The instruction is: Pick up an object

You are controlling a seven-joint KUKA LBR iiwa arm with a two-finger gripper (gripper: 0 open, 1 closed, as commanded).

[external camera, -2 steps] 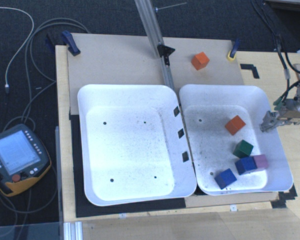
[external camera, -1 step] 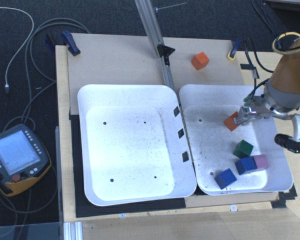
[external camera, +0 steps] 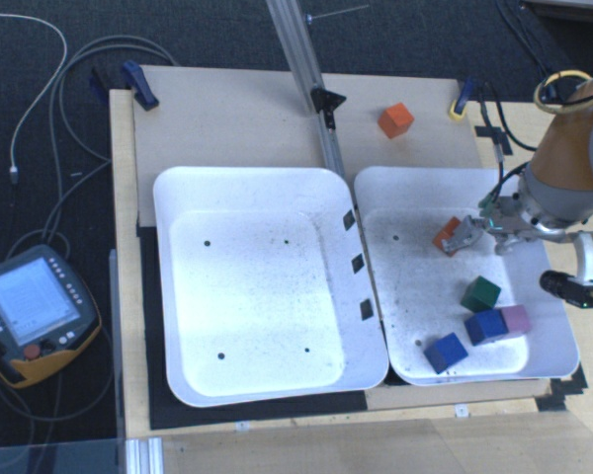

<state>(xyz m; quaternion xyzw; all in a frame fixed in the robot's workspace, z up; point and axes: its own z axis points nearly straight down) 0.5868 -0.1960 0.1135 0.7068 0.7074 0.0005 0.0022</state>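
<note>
In the right bin (external camera: pixel 534 363), the gripper (external camera: pixel 462 237) reached in from the right, its fingers closed around a small orange block (external camera: pixel 446 234). The block sat tilted, its long axis running from lower left to upper right, apart from the green block (external camera: pixel 481 292).

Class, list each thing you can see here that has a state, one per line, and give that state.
pincer: low in the right bin, at the orange-red block; grip unclear
orange-red block: tilted, beside the pincer
green block: lying free in the right bin
blue blocks: lying free, apart
pink block: touching a blue block
orange cube: on the bench, outside the bins
handheld screen: lit
</note>
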